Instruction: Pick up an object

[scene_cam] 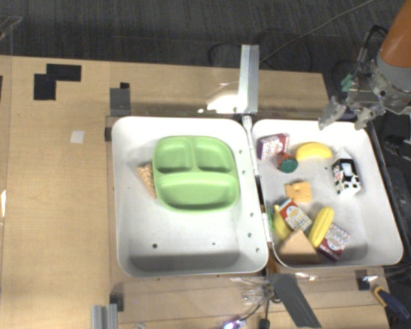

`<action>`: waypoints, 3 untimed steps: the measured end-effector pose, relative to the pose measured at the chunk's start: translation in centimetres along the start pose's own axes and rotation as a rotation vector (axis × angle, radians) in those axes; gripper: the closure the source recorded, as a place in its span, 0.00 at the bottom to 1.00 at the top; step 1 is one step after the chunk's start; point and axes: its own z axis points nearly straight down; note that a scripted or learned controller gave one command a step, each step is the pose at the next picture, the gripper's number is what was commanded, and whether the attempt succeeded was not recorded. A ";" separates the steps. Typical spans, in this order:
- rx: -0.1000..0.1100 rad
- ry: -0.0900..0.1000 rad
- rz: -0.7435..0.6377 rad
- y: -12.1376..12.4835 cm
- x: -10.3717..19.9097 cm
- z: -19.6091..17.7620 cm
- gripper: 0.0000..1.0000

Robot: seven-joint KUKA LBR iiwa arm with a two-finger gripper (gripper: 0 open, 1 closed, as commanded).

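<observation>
Toy banana (314, 151) below gripper (345, 114)

Surface (48, 204): pale wood, black patches near its far left corner.
Left bin (133, 245): white, resting mid-surface.
Right bin (380, 204): white, touching it, toward the right edge.

We saw a divided plate (194, 172) lying in the left bin (133, 245), a cracker (146, 179) touching its left edge. In the right bin (382, 232), a banana (314, 151) lay behind a corn cob (322, 225).
</observation>
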 end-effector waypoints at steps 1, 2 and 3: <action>-0.001 -0.001 0.246 1.3 -2.7 -0.4 0.00; 0.001 0.001 0.097 1.6 0.3 10.0 0.00; -0.010 -0.002 -0.009 1.9 -2.5 15.7 0.00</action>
